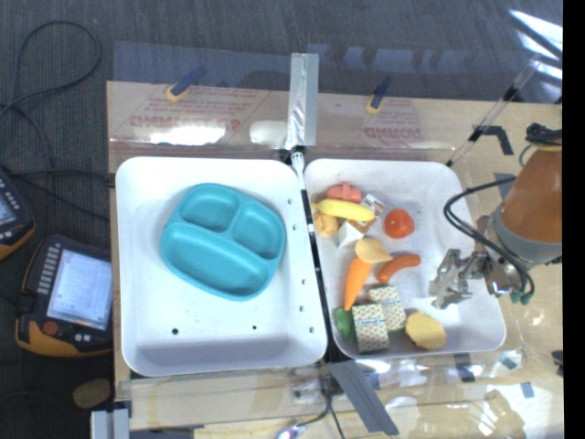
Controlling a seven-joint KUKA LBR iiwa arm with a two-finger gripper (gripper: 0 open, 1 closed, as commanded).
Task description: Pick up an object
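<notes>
The right bin (457,190) holds toy food: a banana (344,210), a red tomato (398,223), an orange carrot (356,282), a red sausage (399,265), a yellow potato (425,330), a patterned box (377,317) and a pink piece (344,192). My gripper (450,280) hangs over the bin's right side, right of the sausage and above the potato. Nothing shows between its fingers.
The left bin (146,337) bears a blue divided plate (224,239). A metal divider post (303,99) stands behind the seam between bins. A teach pendant (64,295) lies left of the bench. The arm (539,199) comes in from the right.
</notes>
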